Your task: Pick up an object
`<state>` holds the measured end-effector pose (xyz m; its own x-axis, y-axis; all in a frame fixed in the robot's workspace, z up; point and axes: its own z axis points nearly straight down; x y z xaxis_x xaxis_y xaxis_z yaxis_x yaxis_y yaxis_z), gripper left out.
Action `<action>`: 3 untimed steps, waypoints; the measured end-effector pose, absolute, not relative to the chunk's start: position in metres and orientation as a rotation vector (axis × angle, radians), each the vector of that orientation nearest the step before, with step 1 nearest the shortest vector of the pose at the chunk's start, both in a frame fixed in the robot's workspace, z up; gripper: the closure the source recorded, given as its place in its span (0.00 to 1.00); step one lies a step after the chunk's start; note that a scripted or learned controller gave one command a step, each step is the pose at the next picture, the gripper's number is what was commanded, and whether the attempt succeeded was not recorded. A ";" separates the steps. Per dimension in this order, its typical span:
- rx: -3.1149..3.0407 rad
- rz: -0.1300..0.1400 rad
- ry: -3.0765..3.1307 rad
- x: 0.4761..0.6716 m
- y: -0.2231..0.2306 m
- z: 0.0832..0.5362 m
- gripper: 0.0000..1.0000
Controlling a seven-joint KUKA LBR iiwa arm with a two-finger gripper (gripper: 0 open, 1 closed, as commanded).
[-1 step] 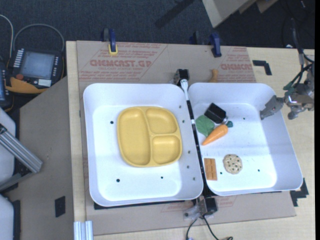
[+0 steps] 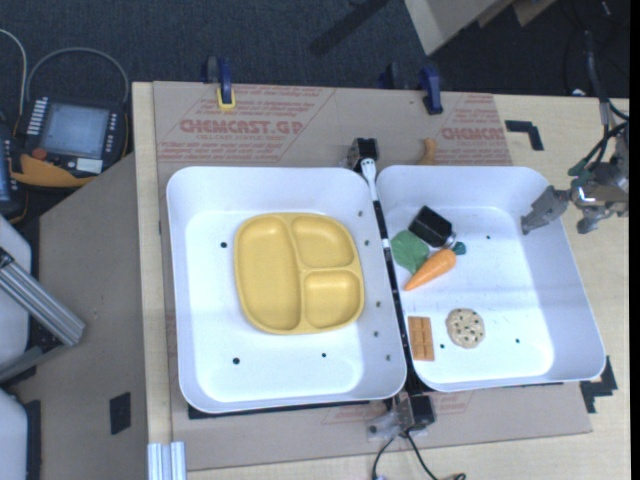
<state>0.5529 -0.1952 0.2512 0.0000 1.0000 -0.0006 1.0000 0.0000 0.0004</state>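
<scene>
Right now, at the frame's right edge, I am hovering my jaws (image 2: 560, 211) over the rim of the right bin (image 2: 520, 358); whether they are released or clenched I cannot tell. Nothing is sitting between them. The likeliest pick, an orange carrot (image 2: 430, 269), is lying well apart to the left, touching a green piece (image 2: 407, 249) beside a black block (image 2: 432, 226). That crowding is risking a glancing, slipping grasp. A cookie (image 2: 465, 327) and a brown wafer (image 2: 421, 338) are lying lower down.

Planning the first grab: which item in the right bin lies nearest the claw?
The black block, farthest up the bin toward the claw; carrot, cookie and wafer lie lower.
</scene>
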 end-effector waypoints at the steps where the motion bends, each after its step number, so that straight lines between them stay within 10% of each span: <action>1: 2.228 -0.005 2.226 0.549 -0.199 0.189 0.00; 3: 2.225 -0.003 2.225 0.552 -0.202 0.082 0.00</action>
<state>0.5519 -0.2025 0.0819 -0.0001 1.0000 0.0023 1.0000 0.0002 -0.0052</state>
